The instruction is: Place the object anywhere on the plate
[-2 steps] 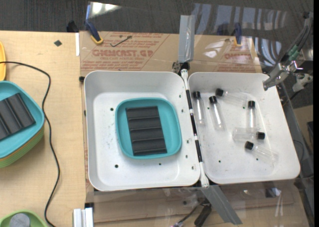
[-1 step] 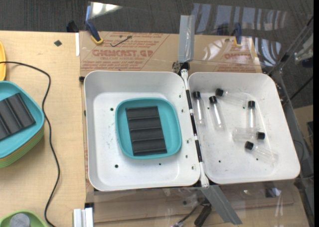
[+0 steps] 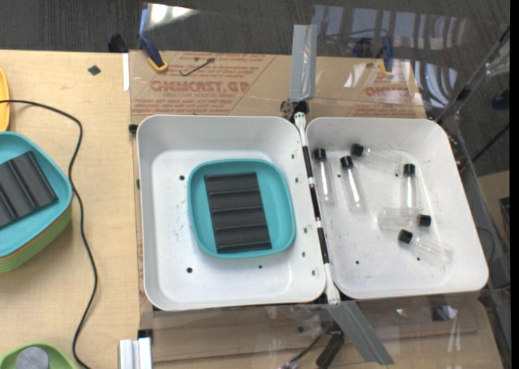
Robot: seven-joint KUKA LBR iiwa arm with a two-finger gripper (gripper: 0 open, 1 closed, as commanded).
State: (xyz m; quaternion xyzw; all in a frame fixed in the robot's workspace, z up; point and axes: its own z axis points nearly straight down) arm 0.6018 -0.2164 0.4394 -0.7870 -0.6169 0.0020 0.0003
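Wooden bench (image 3: pixel 97 189), two white bins (image 3: pixel 162 197) side by side, black cable (image 3: pixel 81 221)

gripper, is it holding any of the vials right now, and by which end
Cannot be told. The clear black-capped vials lie loose in the right bin; the teal plate sits in the left bin.

Bright, even overhead light. Soft shadows inside white bins (image 3: pixel 162 278). Glare streaks on clear panels (image 3: pixel 389 43) across upper right of frame. Focus sharp throughout.
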